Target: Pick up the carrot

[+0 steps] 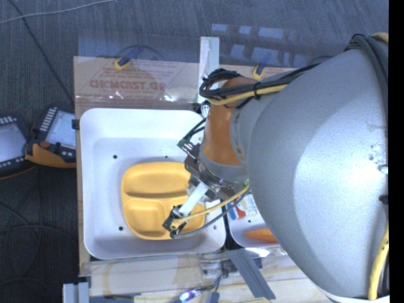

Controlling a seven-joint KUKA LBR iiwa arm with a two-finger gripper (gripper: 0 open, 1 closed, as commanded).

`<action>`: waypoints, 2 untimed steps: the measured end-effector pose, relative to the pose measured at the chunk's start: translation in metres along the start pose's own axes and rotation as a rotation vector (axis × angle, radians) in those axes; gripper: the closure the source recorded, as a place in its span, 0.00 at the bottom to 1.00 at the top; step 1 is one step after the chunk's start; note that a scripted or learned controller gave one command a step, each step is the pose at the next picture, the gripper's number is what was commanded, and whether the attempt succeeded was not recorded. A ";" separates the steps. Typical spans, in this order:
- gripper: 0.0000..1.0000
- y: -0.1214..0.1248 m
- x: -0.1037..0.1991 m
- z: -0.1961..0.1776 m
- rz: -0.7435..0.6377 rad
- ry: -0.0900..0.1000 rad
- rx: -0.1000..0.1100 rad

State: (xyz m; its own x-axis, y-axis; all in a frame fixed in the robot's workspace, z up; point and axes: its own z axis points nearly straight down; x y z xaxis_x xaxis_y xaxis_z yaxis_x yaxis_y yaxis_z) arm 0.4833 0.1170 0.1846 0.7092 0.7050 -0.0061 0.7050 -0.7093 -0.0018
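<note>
Where the big grey arm leaves a gap at the lower right, a sliver of the orange carrot (pixel 260 235) shows in the right white bin (pixel 235 233), to the right of the claw (pixel 173 225) and slightly lower, well apart from it. The claw itself sits low over the left shallow white plastic bin (pixel 101 169), its tip at the lower right edge of a yellow two-compartment plastic tray (pixel 154 194) lying in that bin. Whether the claw is clenched or released cannot be told. Left of the counter, a black and orange handheld controller (pixel 50 137) rests on the dark floor.
</note>
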 end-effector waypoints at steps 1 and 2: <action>1.00 0.093 -0.091 -0.085 0.214 0.001 -0.003; 1.00 0.030 -0.023 -0.028 0.533 -0.001 0.001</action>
State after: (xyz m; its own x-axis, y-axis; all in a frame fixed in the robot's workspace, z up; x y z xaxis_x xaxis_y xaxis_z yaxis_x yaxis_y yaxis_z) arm 0.4884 0.0796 0.2128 0.9690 0.2468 -0.0076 0.2468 -0.9691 0.0008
